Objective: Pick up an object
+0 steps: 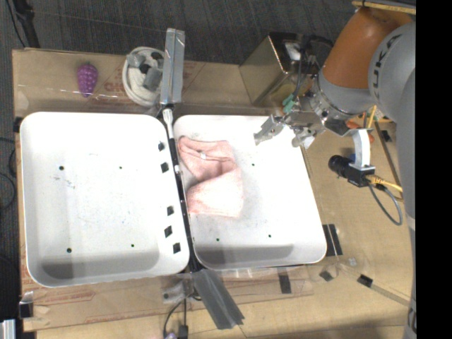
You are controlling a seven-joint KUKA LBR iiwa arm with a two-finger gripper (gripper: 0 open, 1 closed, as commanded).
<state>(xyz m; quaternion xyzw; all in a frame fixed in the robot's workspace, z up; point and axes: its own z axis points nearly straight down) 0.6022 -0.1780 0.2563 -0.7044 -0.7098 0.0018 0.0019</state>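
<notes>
Claw: the claw [284, 131] hangs over the top right corner of the right bin [296, 217], its two fingers spread apart with nothing between them.
Cloth: the pink cloth [210, 179] lies crumpled on that bin's floor, hard against its left wall and well apart from the claw.
Risk of a miss: I'd guess a straight drop from here meets bare white floor, because the cloth sits off to the left and lower in the view.
Risk at the wall: the cloth hugs the divider [173, 189] between the bins, so a finger coming down on that side could hit the rim or pinch only a loose fold that slips out.
Open room: the right half of this bin is bare, giving a free path across to the cloth.
Edges: the top rim lies just under the claw.
Left bin: the left bin [42, 189] lies alongside, past the divider.
</notes>
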